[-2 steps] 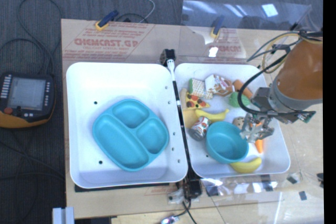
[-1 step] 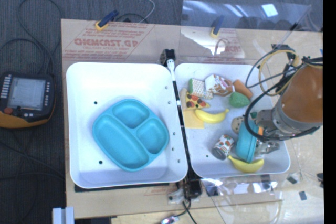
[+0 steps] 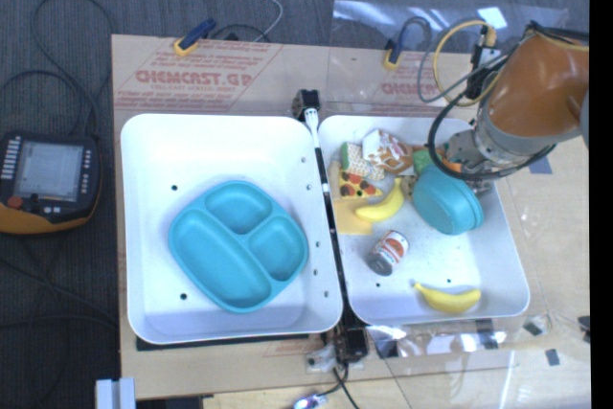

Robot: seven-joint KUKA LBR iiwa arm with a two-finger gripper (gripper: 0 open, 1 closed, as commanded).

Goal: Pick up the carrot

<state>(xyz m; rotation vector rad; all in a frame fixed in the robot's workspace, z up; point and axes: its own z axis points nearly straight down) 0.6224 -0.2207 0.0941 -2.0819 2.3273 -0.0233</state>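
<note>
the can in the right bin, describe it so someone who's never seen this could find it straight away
Start at the right-hand white bin. Near its middle, below the yellow banana and left of the teal bowl, a small can lies tipped over. Its red and white label and metal end set it apart from the second banana nearer the bin's front edge.

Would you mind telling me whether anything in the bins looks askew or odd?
The can in the right bin lies on its side. The teal bowl sits tipped, and the items at that bin's upper left are heaped together.
</note>
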